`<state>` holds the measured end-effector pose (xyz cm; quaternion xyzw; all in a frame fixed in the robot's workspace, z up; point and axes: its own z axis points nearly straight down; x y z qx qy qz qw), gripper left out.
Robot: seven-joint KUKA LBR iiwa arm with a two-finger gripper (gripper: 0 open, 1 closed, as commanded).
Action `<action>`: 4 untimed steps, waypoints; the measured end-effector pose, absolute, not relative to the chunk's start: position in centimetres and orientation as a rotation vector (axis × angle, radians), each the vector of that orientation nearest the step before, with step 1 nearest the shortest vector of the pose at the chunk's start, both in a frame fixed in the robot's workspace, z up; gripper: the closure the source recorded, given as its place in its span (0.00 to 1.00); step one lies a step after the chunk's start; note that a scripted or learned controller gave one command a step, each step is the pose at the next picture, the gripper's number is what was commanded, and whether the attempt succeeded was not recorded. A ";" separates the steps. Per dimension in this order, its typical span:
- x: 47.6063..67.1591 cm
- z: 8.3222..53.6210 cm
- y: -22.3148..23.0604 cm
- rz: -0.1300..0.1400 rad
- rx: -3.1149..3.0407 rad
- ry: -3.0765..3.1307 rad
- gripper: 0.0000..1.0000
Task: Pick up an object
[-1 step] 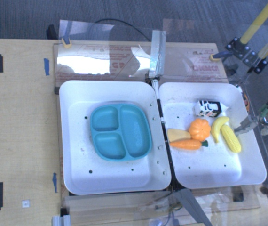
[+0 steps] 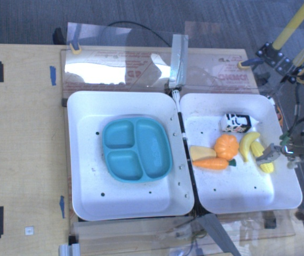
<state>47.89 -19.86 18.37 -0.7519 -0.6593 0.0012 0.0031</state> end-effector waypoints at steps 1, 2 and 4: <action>47.9 16.9 -19.3 0.003 -2.359 -2.063 0.00; 54.3 25.8 -20.8 -0.005 -2.211 -2.243 0.00; 59.4 10.8 -13.0 -0.039 -2.083 -2.420 0.00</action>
